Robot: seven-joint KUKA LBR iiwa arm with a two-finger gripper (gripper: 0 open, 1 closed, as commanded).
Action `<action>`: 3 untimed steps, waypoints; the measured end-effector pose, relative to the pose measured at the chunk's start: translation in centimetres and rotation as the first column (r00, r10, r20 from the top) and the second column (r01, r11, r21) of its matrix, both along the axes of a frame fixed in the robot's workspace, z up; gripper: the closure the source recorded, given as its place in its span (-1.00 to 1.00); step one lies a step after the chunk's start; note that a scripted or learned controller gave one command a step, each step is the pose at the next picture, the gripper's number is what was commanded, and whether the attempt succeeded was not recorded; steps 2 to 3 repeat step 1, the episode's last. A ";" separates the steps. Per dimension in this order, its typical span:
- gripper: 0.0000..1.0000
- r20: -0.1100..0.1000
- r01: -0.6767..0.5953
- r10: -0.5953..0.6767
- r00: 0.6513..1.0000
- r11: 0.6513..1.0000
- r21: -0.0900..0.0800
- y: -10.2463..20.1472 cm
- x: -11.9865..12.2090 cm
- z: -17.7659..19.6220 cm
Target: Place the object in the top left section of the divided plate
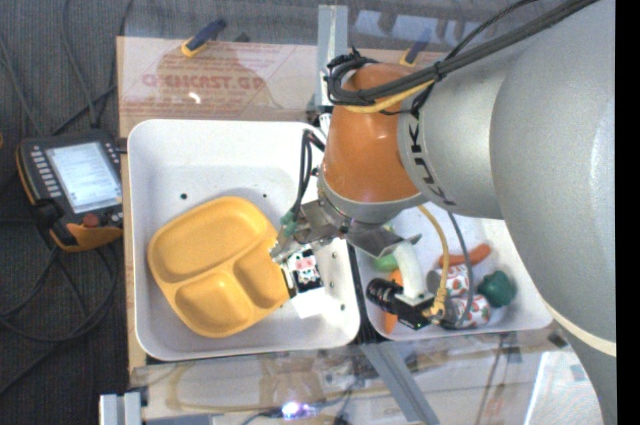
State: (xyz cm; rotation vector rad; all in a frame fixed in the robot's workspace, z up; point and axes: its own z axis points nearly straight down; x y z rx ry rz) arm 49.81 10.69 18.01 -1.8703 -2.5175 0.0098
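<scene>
A yellow divided plate (215, 263) lies tilted in the left white bin (170, 148). Its large section faces the upper left and two smaller sections lie toward the lower right. All of its sections that show are bare. My gripper (300, 265) hangs low at the plate's right rim, beside the wall between the two bins. The orange wrist band (365, 148) and the grey arm cover what lies directly under them. I see no object held at the gripper.
The right bin (530, 318) holds an orange carrot (468, 257), a green round thing (498, 287), a white and red piece (457, 283) and a white and green piece (408, 263). A teach pendant (75, 183) lies left of the bench.
</scene>
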 end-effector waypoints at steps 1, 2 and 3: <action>-1.00 0.001 0.001 -0.001 1.000 1.000 0.000 0.0 0.0 0.0; -1.00 0.001 0.001 -0.001 1.000 1.000 0.000 0.0 0.0 0.0; -1.00 0.001 0.001 -0.001 1.000 1.000 0.000 0.0 0.0 0.0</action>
